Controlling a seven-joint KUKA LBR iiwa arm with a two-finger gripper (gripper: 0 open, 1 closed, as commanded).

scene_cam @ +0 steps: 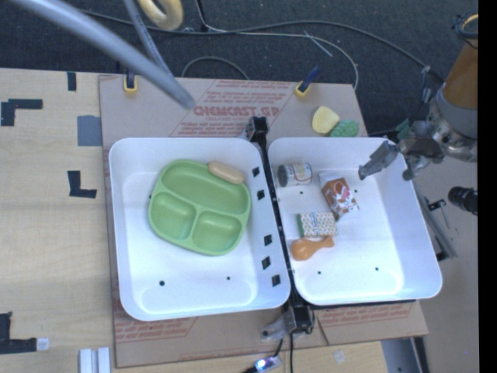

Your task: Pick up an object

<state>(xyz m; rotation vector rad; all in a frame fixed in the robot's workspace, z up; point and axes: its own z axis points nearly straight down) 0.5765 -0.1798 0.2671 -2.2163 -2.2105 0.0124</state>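
The right bin (404, 278) holds a small silver can (295, 174) lying on its side, a red and white packet (339, 196), a checkered green-white packet (317, 224) and an orange drumstick-shaped toy (311, 247). In the left bin (140, 286) lies a green divided plate (200, 208) with a tan roll (225, 172) at its far edge. My gripper (390, 168) hangs over the right bin's far right corner, open, with nothing between its fingers. It is to the right of the red packet and apart from it.
A yellow lump (325, 120) and a green piece (347, 129) lie on the cardboard behind the right bin. A black divider (268, 208) runs between the bins. Cables cross the dark floor at the back.
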